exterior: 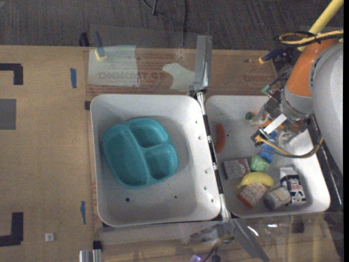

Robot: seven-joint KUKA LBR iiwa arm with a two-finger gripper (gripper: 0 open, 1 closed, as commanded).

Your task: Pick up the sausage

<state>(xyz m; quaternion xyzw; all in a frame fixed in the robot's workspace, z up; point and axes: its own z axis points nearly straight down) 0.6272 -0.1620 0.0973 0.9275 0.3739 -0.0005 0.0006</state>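
Observation:
A reddish-orange sausage (219, 137) lies lengthwise near the left wall of the right bin (234, 105). My gripper (264, 137) hangs over the right part of that bin, well to the right of the sausage and apart from it. Cables and the wrist body cover its tips.
The left bin (109, 201) holds a teal divided plate (140, 152). In the right bin's front half lie a small packet (235, 168), a green item (259, 162), a yellow banana (255, 179), a red-brown box (252, 194), a can (277, 197) and a small carton (293, 183).

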